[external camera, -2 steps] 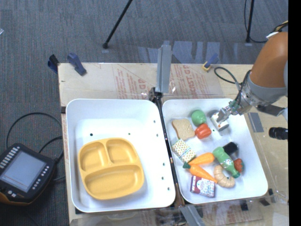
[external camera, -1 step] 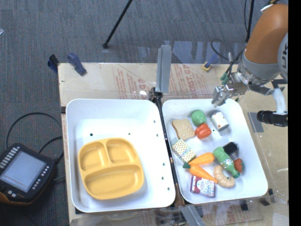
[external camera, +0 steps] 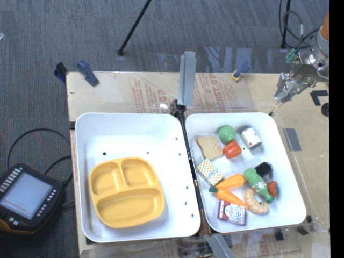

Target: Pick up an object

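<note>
Objects for the pick are all heaped in the right bin: a bread slice, green pepper, red pepper, a small can, two carrots, a green bottle and a red packet. The hand hangs outside that bin, off its far right corner above the desk, carrying nothing; whether it is spread or closed I cannot tell. Trouble ahead, I'd say, is crowding: the carrots, bottle and packet lie touching, so a descent there could wedge between neighbours or nudge them aside. The can stands freer. The yellow tray sits alone in the left bin.
</note>
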Controlling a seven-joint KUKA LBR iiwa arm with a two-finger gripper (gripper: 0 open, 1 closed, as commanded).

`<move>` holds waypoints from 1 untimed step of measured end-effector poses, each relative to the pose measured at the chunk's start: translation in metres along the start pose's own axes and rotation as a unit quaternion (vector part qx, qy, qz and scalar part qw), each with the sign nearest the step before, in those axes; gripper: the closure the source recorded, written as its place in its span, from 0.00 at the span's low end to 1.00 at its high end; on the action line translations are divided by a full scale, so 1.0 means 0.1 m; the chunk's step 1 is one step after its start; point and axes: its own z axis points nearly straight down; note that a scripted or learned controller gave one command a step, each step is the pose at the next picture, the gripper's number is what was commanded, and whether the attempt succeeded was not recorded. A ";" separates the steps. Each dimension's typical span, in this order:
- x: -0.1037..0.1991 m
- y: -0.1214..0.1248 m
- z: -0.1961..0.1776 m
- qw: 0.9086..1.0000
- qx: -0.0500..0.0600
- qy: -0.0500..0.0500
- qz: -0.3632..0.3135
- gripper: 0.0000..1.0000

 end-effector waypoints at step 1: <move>-0.24 0.00 0.76 1.000 0.007 0.001 -0.001 1.00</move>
